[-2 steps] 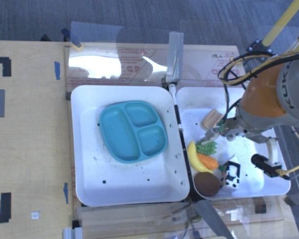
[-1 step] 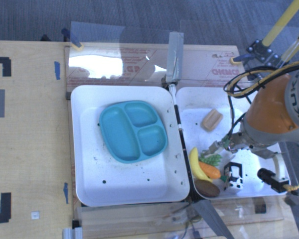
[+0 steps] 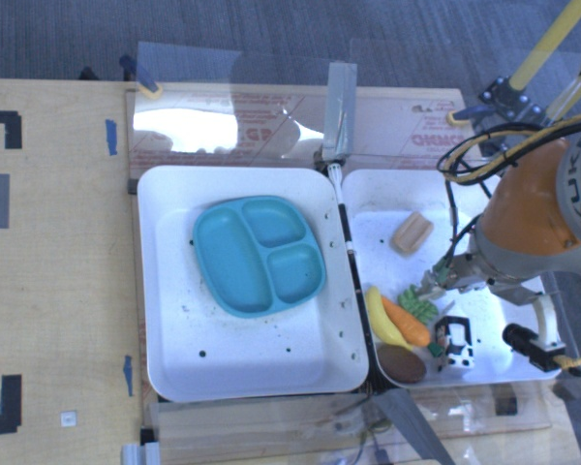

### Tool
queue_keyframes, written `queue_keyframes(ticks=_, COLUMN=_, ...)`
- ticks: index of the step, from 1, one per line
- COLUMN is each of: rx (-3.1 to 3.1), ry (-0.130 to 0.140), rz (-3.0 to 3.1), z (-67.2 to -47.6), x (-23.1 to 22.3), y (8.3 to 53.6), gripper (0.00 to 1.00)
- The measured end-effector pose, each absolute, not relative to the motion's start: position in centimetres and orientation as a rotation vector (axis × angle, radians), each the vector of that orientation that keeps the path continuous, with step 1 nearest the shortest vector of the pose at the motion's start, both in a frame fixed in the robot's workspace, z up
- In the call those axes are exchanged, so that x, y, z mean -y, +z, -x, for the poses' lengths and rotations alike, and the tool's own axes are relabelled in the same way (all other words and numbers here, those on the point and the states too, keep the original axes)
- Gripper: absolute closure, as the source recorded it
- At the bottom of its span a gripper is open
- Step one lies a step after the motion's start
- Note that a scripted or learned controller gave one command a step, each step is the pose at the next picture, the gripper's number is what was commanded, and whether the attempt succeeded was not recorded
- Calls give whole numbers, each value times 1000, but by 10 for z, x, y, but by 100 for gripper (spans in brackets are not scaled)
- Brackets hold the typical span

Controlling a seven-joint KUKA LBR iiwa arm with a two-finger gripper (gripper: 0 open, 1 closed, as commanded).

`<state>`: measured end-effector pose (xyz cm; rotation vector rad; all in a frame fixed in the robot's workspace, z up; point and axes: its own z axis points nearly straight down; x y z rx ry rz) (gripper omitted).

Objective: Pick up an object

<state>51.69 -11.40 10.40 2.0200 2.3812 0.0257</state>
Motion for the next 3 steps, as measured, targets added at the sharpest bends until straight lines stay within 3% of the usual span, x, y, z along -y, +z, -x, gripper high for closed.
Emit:
queue_keyframes(ticks=1, rx=-2406, ry=0, rz=-2013, z=-498, x=166, y=133, gripper=100)
queue_keyframes(ticks=2, rx=-2411, ry=1, rz=-2011, z=-498, x=164, y=131, gripper=0)
queue_keyframes(ticks=3, rx=-2415, ry=9, rz=-1984, z=-484, x=137, y=91, gripper=0)
